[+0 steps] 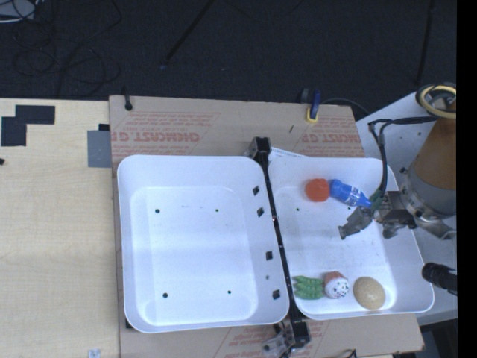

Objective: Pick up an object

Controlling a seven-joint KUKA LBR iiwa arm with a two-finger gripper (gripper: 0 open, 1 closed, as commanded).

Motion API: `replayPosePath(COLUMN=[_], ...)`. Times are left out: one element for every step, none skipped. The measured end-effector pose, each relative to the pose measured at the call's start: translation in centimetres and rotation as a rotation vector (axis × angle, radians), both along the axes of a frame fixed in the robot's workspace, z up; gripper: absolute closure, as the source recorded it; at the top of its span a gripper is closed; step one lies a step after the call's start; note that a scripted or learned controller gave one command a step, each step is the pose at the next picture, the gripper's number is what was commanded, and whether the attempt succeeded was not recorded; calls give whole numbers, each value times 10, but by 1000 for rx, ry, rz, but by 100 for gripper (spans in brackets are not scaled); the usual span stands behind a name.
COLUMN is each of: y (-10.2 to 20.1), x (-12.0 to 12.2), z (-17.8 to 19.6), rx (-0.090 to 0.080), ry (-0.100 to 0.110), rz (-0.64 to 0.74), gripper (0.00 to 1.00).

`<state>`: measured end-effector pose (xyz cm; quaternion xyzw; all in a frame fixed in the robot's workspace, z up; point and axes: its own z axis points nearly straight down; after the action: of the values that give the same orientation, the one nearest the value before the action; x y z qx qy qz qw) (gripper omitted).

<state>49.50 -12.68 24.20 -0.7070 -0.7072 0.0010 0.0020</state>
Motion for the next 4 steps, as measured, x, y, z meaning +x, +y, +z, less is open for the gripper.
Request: replayPosePath(y=[-1,30,41,39], x=[0,-19,-19,-8], z=[9,106,147,163], rx=[1,-1,-2,-2], ry=[2,-11,-6,-4], rz=[0,4,3,2], gripper=[100,100,100,100])
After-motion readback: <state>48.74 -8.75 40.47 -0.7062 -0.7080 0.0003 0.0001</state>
